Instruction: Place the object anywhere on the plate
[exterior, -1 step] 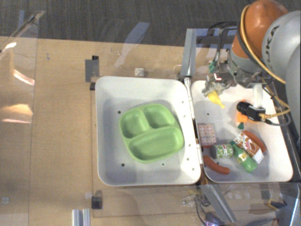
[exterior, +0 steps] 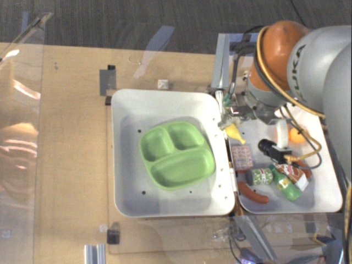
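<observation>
One yellow object (exterior: pixel 234 131) hangs below gripper (exterior: pixel 230 120) at bin divider; fingers' state: cannot tell. Risk: insecure hold, drop short of green plate (exterior: pixel 177 154).

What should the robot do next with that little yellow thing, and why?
Probably carry it left toward the green plate. The gripper sits at the bins' shared edge with the yellow object right below it, seemingly lifted, though the grip is unclear. The plate lies in the left bin.
</observation>
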Robot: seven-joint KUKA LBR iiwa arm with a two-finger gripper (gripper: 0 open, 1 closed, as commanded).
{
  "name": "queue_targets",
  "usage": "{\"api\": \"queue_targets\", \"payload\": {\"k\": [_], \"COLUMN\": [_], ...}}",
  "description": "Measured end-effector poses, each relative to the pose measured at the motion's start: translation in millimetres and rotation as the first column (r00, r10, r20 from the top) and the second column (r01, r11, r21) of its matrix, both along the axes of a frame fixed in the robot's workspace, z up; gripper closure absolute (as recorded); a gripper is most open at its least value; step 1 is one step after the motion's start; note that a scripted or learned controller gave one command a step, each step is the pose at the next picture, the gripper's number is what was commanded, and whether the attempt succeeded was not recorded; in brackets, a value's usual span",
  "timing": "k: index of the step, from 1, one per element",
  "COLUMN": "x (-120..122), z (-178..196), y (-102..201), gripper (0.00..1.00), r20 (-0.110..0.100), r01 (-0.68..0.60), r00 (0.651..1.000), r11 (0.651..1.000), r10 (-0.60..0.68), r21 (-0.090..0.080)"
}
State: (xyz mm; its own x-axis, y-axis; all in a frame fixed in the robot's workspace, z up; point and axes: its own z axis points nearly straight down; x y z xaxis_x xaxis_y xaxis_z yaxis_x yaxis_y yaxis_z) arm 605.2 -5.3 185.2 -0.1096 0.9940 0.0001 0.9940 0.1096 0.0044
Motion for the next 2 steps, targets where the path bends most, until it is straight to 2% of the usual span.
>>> {"api": "queue_targets", "payload": {"k": [1,2], "x": [-29.6,-29.6], "z": [-0.3,-0.3], "y": [84.5,84.0], "gripper": [1.00,0.00], "r20": [-0.001,-0.001], "r01": [0.029,0.030], "r00": [1.000,1.000], "r11": [1.000,1.000], "r10": [-0.029,-0.030], "r21": [0.001,0.001]}}
